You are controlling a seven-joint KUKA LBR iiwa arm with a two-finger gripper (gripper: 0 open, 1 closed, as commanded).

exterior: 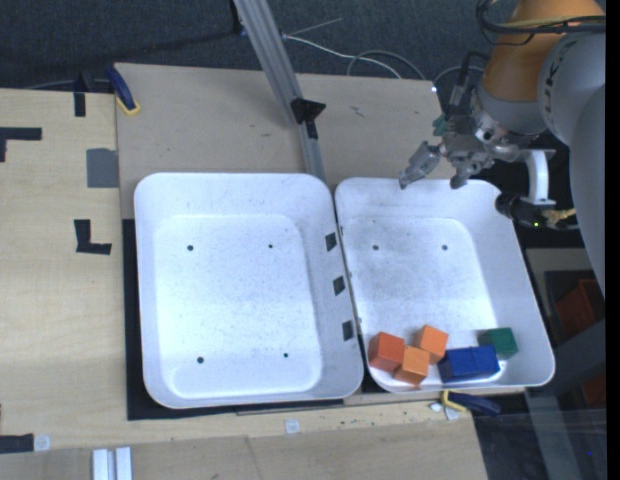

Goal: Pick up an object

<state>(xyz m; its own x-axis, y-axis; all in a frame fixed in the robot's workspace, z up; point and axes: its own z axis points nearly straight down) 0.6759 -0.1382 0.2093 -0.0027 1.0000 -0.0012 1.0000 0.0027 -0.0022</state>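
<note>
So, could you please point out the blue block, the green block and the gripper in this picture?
blue block [468, 364], camera view, middle of its top face.
green block [500, 341], camera view, centre of its top face.
gripper [433, 174], camera view, midway between its two fingertips, over the right bin's far edge.

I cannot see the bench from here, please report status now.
Gripper open, nothing held, over right bin's far rim. Blocks at near edge. Nothing between.

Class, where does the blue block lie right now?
The blue block lies in the right bin, at its near edge, between the orange blocks on its left and the green block behind its right end.
</note>
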